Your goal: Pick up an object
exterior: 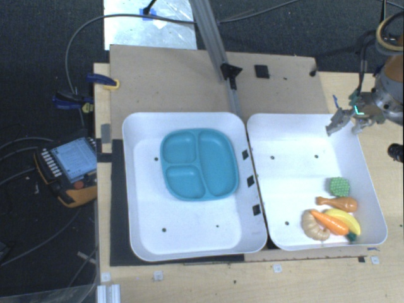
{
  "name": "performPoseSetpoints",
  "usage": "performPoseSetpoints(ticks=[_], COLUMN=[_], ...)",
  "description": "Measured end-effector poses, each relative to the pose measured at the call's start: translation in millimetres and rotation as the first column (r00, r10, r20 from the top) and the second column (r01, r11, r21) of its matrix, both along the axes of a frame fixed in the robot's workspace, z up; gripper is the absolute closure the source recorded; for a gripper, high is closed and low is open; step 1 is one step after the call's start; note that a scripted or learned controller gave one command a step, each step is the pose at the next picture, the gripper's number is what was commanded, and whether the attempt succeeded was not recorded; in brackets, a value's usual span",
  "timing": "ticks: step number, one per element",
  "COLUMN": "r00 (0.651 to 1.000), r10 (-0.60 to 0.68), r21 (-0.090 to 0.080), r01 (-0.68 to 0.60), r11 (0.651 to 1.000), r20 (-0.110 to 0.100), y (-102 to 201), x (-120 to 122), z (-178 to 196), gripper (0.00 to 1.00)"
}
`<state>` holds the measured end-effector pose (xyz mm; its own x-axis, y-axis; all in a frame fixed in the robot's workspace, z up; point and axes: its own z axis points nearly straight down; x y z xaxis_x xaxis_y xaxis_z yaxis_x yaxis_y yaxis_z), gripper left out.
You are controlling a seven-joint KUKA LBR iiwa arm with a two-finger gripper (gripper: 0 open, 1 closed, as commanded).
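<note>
The gripper (346,120) hangs over the right bin's (284,169) far right corner, fingers spread apart with nothing between them. Toy foods cluster in that bin's near right corner: a bumpy green piece (339,185), a brown drumstick (338,202), an orange carrot (334,223) touching a yellow banana (346,219), and a tan bun (313,227). A blue divided plate (199,163) lies in the left bin (142,169).

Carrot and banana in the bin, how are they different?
The carrot is orange and thin with a pointed tip; the banana is yellow and thicker. The carrot lies nearer the bin's front edge; the banana lies just behind it. Both are toy foods, touching, in the right bin's corner.
</note>
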<state>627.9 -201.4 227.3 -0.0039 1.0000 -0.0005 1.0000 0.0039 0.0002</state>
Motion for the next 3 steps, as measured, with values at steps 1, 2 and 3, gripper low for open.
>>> performPoseSetpoints(ticks=[1,2,3], r00=[1.000,1.000,1.000], r10=[0.000,0.001,0.001], r21=[0.000,0.000,0.000], r01=[0.000,-0.001,-0.001], r11=[1.000,1.000,1.000], r20=[0.002,-0.001,-0.001], y=[0,4,2], x=[1,0,4], z=[1,-41,-84], gripper=[0.00,0.00,0.00])
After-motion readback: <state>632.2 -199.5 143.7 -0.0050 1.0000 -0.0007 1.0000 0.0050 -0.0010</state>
